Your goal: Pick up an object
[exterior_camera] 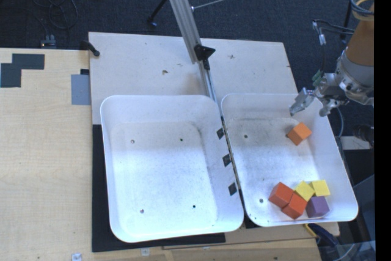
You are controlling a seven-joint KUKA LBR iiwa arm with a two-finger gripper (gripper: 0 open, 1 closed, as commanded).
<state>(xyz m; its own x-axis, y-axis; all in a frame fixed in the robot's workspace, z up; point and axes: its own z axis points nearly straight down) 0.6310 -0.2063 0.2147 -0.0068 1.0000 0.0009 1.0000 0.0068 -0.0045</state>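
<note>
We find the gripper [313, 102] at the right of the frame, poised over the upper edge of the right-hand bin [256, 113]. Its two fingers stand apart and nothing lies between them; it has hold of no object.

The nearest candidate for pickup is a lone orange cube [299, 133], resting on the bin floor just below and slightly left of the fingertips in the frame, near but apart from them. We judge that the coming move turns on this offset: a short descent toward the lower left should bring the fingers over it. The cube sits turned at an angle to the bin walls, so the fingers may need rotating to meet flat faces.

A cluster of blocks [299, 197], red, orange, yellow and purple, sits touching one another at the bin's lower right, well apart from the gripper.
</note>
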